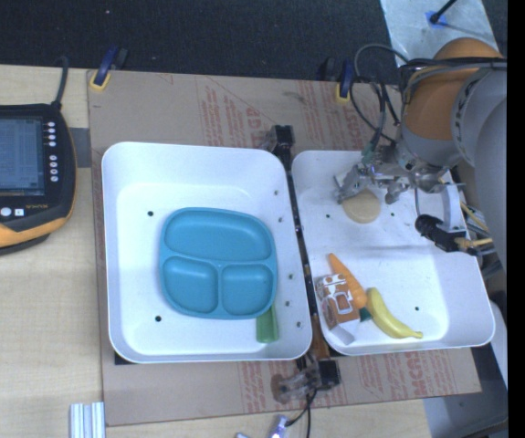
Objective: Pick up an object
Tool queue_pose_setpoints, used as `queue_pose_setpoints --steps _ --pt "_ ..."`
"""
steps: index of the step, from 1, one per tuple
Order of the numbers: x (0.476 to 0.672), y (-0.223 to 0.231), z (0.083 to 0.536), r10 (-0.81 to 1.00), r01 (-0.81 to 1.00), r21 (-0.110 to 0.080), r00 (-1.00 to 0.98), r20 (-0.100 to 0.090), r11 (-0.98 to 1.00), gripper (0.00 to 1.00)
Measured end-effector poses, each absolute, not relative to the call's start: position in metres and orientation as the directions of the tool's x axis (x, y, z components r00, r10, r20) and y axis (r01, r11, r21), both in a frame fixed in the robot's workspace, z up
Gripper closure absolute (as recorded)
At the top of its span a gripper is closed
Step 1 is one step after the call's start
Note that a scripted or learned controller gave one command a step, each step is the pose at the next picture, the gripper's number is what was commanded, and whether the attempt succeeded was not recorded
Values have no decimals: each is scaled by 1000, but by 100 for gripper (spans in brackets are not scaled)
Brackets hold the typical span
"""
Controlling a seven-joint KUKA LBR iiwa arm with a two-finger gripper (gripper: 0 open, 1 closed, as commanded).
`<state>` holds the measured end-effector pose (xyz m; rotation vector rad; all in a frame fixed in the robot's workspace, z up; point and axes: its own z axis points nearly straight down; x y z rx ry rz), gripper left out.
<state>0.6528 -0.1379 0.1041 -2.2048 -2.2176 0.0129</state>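
My gripper (370, 190) hangs over the far part of the right bin (454, 272), its two metal fingers spread apart and open. A round tan object (363, 211) lies on the bin floor directly beneath and slightly in front of the fingertips, with nothing held between them. Near the bin's front left lie an orange carrot (345, 276), a brown and white packet (335, 303) and a yellow banana (392, 317). The grey arm with its orange band (440, 99) comes in from the upper right.
The left bin (130, 190) holds a blue divided plate (218, 261) and a small green block (267, 326) at its front right corner. A handheld control tablet (11, 176) rests on the bench at the far left. Cables loop above the wrist.
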Motion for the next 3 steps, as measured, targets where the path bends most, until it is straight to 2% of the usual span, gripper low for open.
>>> queue_pose_setpoints --steps 1,2,3 --pt "658 -129 96 1000 1000 1 -4 -3 4 0" --pt "657 -139 93 1000 1000 -1 -3 0 3 0" --pt "633 -148 92 1000 1000 -4 -4 -1 4 0"
